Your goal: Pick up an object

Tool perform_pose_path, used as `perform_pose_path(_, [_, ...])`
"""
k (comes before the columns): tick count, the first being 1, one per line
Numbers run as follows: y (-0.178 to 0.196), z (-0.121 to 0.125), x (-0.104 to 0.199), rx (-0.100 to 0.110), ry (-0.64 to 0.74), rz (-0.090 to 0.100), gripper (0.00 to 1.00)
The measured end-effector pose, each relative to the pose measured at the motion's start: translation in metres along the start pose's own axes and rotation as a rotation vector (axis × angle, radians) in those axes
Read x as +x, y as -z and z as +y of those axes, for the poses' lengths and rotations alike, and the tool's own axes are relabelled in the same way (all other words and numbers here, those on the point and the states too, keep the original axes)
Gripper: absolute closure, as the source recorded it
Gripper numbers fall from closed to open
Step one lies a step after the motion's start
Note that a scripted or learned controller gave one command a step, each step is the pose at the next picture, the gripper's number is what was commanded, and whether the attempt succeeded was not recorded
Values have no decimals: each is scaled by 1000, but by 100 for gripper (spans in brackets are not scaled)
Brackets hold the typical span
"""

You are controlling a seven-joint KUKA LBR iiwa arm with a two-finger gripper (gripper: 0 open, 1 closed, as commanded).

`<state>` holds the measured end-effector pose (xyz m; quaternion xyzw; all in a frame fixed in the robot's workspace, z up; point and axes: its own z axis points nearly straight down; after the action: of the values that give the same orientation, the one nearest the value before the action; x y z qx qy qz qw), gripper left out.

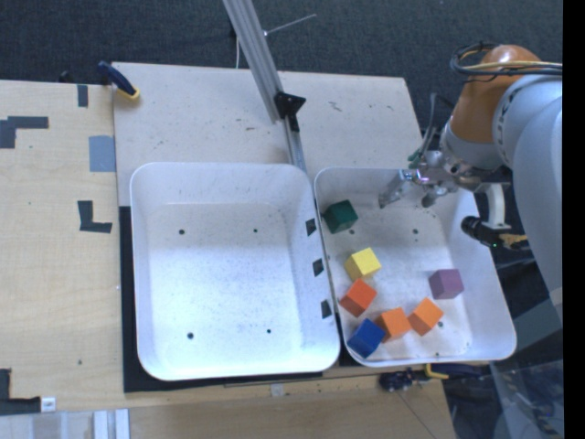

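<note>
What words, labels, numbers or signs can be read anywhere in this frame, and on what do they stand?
None can be read.
The blocks, such as the green block and yellow block, have plain faces.
Both the left bin and the right bin carry only dark dots.
The grey and black tape pieces on the bench bear no lettering.
The arm's orange band shows no legible marking.
</note>
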<state>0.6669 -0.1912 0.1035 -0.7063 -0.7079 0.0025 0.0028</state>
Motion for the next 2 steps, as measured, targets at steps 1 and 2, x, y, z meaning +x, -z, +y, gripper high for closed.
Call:
perform_pose_path(1, [-13, 0, 1, -4, 1, -2, 0])
perform_pose_path(2, [-2, 0, 1, -5, 2, -3, 100])
